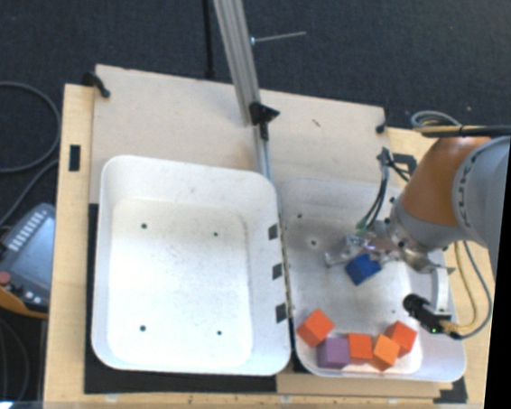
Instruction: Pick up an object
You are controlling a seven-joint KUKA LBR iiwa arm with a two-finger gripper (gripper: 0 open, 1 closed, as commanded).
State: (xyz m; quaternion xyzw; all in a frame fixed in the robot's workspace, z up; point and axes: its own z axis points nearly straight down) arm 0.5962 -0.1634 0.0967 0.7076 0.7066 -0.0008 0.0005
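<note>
blue block [362,270], orange blocks [316,327], purple block [333,352]

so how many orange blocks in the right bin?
4, along the near edge: one left of the purple block, one right of it, two at the right. Arm may hide more.

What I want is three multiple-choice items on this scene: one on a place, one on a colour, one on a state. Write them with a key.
1. The blocks lie in:
A. the bin nearer the arm
B. the far bin
C. the bare bench

2. The block right at the gripper is:
A. purple
B. blue
C. green

3. The purple block is:
A. stacked on another block
B. tipped out onto the bench
C. lying on the bin floor beside orange blocks

Key:
1 A, every block sits inside the bin nearer the arm.
2 B, the blue block lies just below the gripper.
3 C, the purple block rests low between orange blocks.
</note>
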